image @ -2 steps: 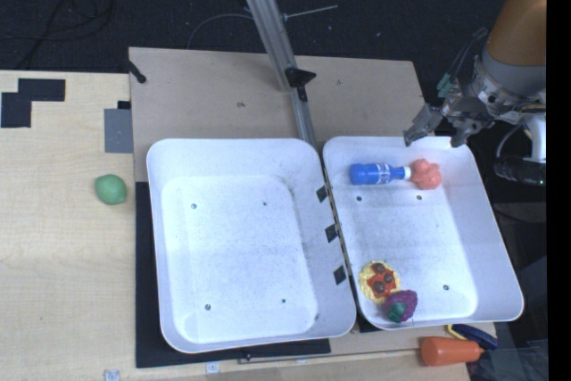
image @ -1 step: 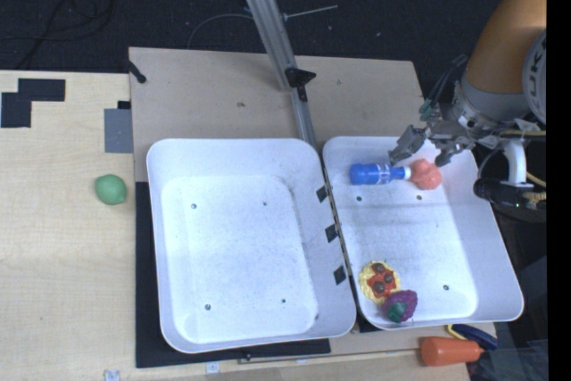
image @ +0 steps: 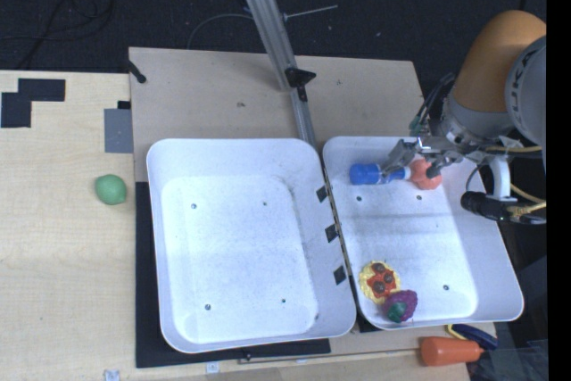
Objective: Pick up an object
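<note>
My gripper [image: 412, 161] hangs low over the back of the right bin [image: 464, 263], reaching in from the right under the orange-banded wrist. Just left of it lies a blue cylinder-shaped object [image: 365, 174]. A small orange-red object [image: 427, 178] sits directly beneath and to the right of the gripper. The gripper's body covers the space between these two, so I cannot tell whether it touches either. Near the bin's front lie a yellow and red toy [image: 379, 278] and a purple and green one [image: 401, 306].
The left bin [image: 169, 158] stands beside the right one, with black clips on the shared rim. A green ball [image: 111, 189] rests on the bench at left. An orange item [image: 449, 351] lies outside the right bin's front edge. A metal rail [image: 272, 22] slants behind the bins.
</note>
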`<state>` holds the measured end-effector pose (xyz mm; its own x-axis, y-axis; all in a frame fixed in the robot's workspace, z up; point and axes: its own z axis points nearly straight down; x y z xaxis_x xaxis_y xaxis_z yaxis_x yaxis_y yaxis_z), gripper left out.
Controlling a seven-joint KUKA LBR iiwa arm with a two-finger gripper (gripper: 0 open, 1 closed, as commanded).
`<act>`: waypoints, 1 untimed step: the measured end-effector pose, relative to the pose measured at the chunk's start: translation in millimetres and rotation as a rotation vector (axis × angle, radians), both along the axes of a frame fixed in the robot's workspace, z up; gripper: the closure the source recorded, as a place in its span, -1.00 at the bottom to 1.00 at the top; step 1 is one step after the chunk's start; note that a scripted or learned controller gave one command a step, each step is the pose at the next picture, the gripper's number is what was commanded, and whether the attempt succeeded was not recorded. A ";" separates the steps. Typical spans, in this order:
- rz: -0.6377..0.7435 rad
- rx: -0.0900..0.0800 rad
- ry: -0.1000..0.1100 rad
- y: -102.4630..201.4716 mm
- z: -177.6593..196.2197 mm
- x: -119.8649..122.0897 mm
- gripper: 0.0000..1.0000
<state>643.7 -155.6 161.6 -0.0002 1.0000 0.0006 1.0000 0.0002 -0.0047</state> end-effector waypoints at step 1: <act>0.000 0.000 0.001 -0.9 -62.8 2.8 -1.00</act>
<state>646.5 -156.6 98.8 -0.0006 1.0000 0.0010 1.0000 0.0006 -0.0060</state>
